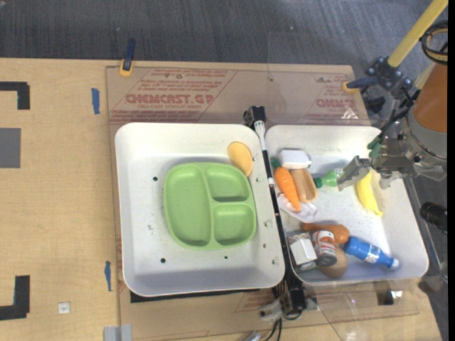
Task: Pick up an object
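My gripper (pixel 370 176) hangs over the right bin (pixel 409 212), near its right side, with its fingers (pixel 350 174) spread open. A yellow banana (pixel 369 196) lies on the bin floor just below and between the fingers; I cannot tell whether they touch it. To the left lie an orange carrot (pixel 286 182), a hot dog bun (pixel 306 185), a white packet (pixel 295 158) and a small green item (pixel 327 182). At the front are a blue bottle (pixel 370 253), a small can (pixel 325 243), a brown piece (pixel 334 230) and a grey box (pixel 301 251).
The left bin (pixel 135 190) holds a green divided plate (pixel 210 204) and a yellow-orange fruit (pixel 241 158) at its back right corner. The black divider (pixel 269 190) between the bins runs front to back. The arm's orange band (pixel 434 98) rises at the right edge.
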Tool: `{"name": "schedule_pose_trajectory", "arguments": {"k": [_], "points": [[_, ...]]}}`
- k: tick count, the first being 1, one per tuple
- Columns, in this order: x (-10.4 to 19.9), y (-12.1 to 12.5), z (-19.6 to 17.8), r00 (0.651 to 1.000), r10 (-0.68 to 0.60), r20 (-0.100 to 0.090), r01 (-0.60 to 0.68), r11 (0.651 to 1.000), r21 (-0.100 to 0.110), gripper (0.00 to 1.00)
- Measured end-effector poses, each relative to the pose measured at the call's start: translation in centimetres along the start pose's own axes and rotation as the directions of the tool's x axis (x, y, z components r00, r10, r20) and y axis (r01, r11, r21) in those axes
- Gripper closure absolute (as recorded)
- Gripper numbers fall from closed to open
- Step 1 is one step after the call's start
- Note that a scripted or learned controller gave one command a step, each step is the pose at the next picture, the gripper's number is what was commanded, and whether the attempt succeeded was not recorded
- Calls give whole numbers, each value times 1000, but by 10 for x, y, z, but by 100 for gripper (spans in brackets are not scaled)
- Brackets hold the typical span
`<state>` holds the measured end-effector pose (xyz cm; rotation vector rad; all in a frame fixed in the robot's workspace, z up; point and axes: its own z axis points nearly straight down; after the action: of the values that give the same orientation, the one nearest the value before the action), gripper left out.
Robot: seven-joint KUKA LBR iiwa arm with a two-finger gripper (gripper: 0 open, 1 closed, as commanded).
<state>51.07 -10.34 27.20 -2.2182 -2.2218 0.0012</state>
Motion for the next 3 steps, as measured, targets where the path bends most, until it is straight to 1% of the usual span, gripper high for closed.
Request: {"name": "schedule_pose_trajectory", "arguments": {"k": [1,2,3], "points": [[-117,40,107,923,384,-2,-384,923,5,0],[-96,59,175,835,551,-17,-551,835,5,0],[-97,58,166,836,548,-11,-548,836,4,100]]}}
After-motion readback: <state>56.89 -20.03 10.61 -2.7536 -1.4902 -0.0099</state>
